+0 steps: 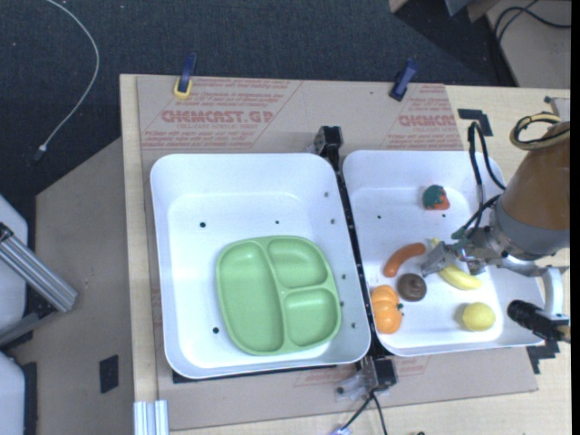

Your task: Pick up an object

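The right bin (381, 175) holds several toy foods: a red and green piece (436, 198) at the back, an orange sausage-shaped piece (402, 258), a brown round piece (413, 286), an orange pumpkin-like piece (385, 308), a yellow banana (460, 279) and a lemon (478, 315). My gripper (446, 259) is low inside this bin. It hangs just above the banana and to the right of the orange sausage-shaped piece. The grey wrist and orange band (541, 188) cover the bin's right side.
The left bin (181, 198) holds a green three-compartment plate (276, 294). A black clamp (329, 140) sits at the back between the bins and another (379, 371) at the front. Cables (480, 157) run along the arm.
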`<state>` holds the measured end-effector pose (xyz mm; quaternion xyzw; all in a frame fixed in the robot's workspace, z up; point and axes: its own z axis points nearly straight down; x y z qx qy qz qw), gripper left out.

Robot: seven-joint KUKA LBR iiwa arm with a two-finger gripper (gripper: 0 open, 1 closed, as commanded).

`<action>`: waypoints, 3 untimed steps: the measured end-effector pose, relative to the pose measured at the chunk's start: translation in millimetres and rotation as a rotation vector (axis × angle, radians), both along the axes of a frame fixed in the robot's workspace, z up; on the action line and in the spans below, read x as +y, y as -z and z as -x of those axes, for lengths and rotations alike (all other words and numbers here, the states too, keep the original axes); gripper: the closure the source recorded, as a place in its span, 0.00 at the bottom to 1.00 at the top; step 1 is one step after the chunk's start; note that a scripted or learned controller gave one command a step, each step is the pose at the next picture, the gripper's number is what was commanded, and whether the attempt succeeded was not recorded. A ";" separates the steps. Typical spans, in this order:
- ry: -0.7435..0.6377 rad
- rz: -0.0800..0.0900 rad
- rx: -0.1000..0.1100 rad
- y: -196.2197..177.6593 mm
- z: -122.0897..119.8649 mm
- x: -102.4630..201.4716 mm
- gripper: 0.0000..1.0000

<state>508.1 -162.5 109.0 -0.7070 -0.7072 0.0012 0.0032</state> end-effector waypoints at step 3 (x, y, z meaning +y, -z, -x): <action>0.001 0.006 -0.011 -31.6 2.1 -7.6 1.00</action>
